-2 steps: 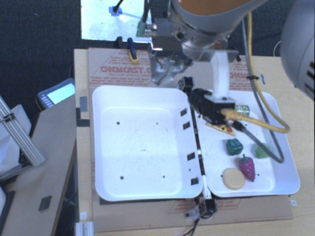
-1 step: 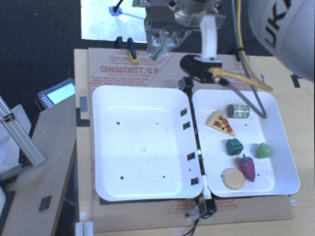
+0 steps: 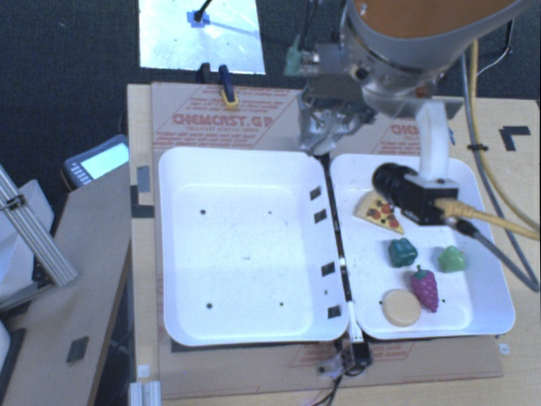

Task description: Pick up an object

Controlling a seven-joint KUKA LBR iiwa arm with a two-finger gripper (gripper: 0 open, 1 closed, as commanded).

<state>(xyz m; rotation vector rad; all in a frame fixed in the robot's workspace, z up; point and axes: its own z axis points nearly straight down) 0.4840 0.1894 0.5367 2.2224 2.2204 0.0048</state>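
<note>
The right bin holds a toy pizza slice, a dark green pepper, a light green piece, a purple grape bunch and a tan round disc. My gripper hangs high over the far end of the divider between the two bins, well away from all these objects. Nothing shows between its fingers, and its lower tips blur against the bin rim.
The left bin lies beside the right one, both on a cardboard sheet. A yellow and black clamp sits at the sheet's far edge. A grey side table stands at the left.
</note>
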